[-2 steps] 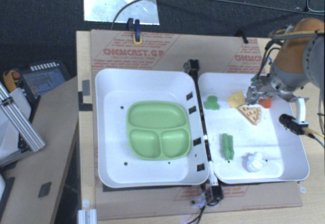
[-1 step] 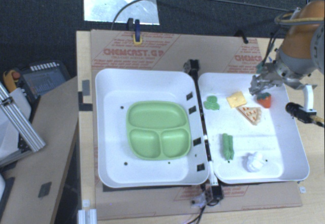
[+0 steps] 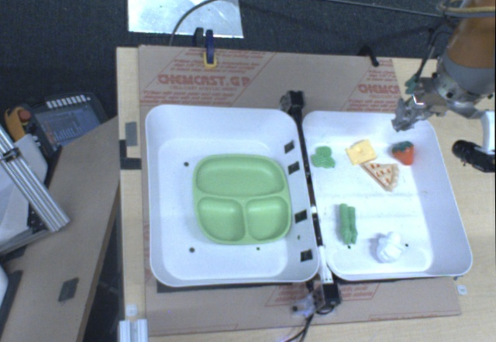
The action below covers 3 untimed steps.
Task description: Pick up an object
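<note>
- Approach was the step in hand, by my reading: the gripper (image 3: 405, 119) hung over the far right corner of the right bin (image 3: 442, 201), with nothing between its fingers.
- Fingers pointed down toward the bin floor; whether they stood open or closed could not be told from this slanted view.
- Candidates for the pick all lay in the right bin: a red strawberry-like piece (image 3: 402, 152) just below and beside the gripper, a yellow cheese-like block (image 3: 360, 152) to its left, a waffle-like wedge (image 3: 383, 174) touching or nearly touching that block, a green leafy piece (image 3: 322, 156) near the divider, a green pod-like piece (image 3: 347, 223) lower down, and a white lump (image 3: 388, 247) near the front.
- Left bin (image 3: 167, 146) held a green divided plate (image 3: 240, 198), well apart from the arm.
- Next move likely called for centring over the red piece as the closest thing, then lowering with the fingers apart enough to straddle it without nudging the wedge beside it.
</note>
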{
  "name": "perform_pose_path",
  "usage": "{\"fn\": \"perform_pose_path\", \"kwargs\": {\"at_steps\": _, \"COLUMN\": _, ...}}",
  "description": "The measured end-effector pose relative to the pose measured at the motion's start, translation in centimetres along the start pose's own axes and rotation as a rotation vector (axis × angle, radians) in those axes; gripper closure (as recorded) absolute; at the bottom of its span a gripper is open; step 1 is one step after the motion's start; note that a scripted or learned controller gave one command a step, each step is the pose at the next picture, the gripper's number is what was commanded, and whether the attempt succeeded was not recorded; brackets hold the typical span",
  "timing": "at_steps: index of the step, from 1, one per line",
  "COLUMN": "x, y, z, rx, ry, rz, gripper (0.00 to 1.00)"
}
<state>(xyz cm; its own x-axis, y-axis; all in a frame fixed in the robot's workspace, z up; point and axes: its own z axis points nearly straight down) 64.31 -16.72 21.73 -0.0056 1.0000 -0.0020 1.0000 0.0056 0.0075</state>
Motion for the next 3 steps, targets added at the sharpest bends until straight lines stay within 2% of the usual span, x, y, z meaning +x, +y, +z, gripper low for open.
{"fn": "perform_pose_path", "kwargs": {"at_steps": 2, "x": 11.5, "y": -4.3, "z": 0.5, "rx": 0.009, "ry": 0.004, "rz": -0.003, "gripper": 1.00}}
{"fn": "perform_pose_path", "kwargs": {"at_steps": 3, "x": 17.0, "y": -5.4, "z": -0.8, "rx": 0.006, "ry": 0.004, "rz": -0.004, "gripper": 1.00}}
